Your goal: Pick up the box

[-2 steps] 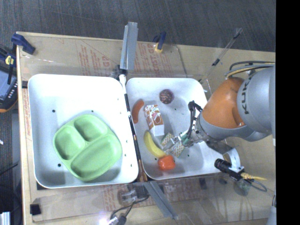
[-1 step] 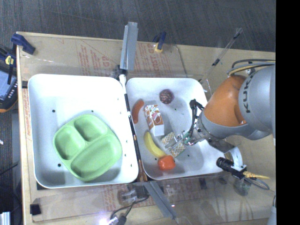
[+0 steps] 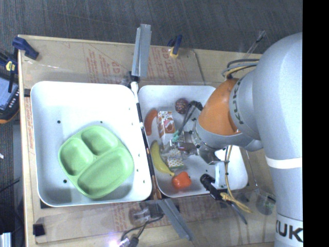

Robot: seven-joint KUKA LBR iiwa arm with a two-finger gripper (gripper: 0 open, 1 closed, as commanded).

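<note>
The arm (image 3: 257, 107) reaches in over the right bin (image 3: 226, 181), its orange band (image 3: 218, 115) above the wrist. The gripper (image 3: 177, 144) sits low in the middle of that bin among the clutter; whether it is parted or closed cannot be told from here, since the wrist hardware covers it.

The box (image 3: 165, 123), a small carton with red and white print, lies flat just beyond the gripper toward the bin's far wall, seemingly touching or nearly touching the gripper body. It is not seen clamped.

Crowding around the gripper:
- a small chequered packet (image 3: 175, 161) directly under or just beside it, on the near side;
- a banana (image 3: 159, 161) curving along the side of the gripper facing the left bin, close by;
- a red-orange pepper-like item (image 3: 181, 180) nearer the front wall, just past the packet;
- an orange-red sausage-shaped item (image 3: 150, 121) beside the box, against the dividing wall;
- a dark round fruit (image 3: 181, 105) beyond the box, near the far wall.

The left bin (image 3: 46, 102), well apart from the gripper, holds a green divided plate (image 3: 96, 162). Both bins rest on the bench (image 3: 92, 60).
</note>
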